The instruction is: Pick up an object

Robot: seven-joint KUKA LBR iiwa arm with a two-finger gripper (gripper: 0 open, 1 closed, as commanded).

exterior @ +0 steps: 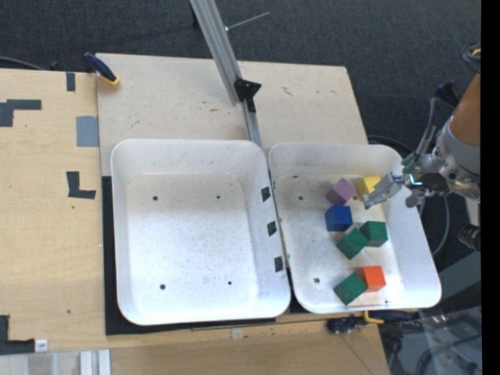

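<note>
The gripper [384,191] reaches in over the right rim of the right bin [426,266], its metal fingers [375,195] slanting down and leftward. Whether those fingers are spread or pressed together cannot be told at this size, and no object shows between them.

The blocks are all near-cubes, so none has a clear long axis. Closest to the gripper is the yellow block [369,184], just beside the fingertips on their upper left; whether it touches them cannot be told. Its edges sit roughly square to the bin walls. Just past it, further left of the gripper, lies the purple block [342,191], turned corner-on like a diamond. Below that, and below-left of the gripper, sits the blue block [338,218], roughly square to the bin.

Directly below the gripper lie two green blocks touching each other: one upright-square [376,233] and one rotated diamond-wise [352,243] to its left. Well below the gripper, near the bin's lower wall, an orange block [373,277] touches a third green block [350,288], which is tilted off square.

All seven blocks lie in the right bin. The left bin [129,170], well to the gripper's left, shows a bare white floor with small dark spots.
</note>
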